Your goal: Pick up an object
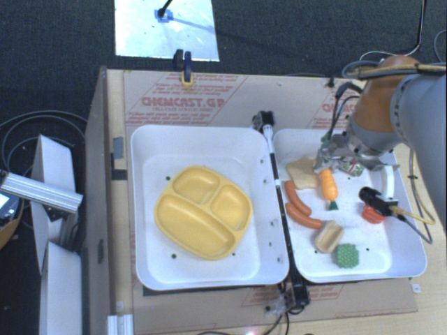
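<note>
**Desk:** What do we see closest to the jaws?

**Photo:** We count one orange carrot (pixel 328 185), its green tip pointing toward the near rim. It lies in the far half of the right bin (pixel 408 260), just below the jaws. We cannot tell how wide the jaws stand or whether they have hold of anything.

**Desk:** What lies around the carrot?

**Photo:** In that same bin we count one pale bread wedge (pixel 302 173) just left of the carrot. Two red-orange sausages lie side by side along the bin's left wall, the far sausage (pixel 295 195) and the near sausage (pixel 305 220). One beige roll (pixel 327 236) sits beside the near sausage, with one green knobbly ball (pixel 347 255) just past it. One red piece (pixel 372 217) lies to the right, partly hidden.

**Desk:** And further out?

**Photo:** The left bin (pixel 150 257) holds one yellow plate (pixel 202 211) with three compartments, set at a diagonal. Both bins sit side by side on the tabletop (pixel 209 96).

**Desk:** How is the arm posed?

**Photo:** The grey arm (pixel 422 110) reaches in from the right over the right bin's far corner. Its orange band (pixel 377 100) is turned toward us, and the wrist is bent down over the carrot's far end.
</note>
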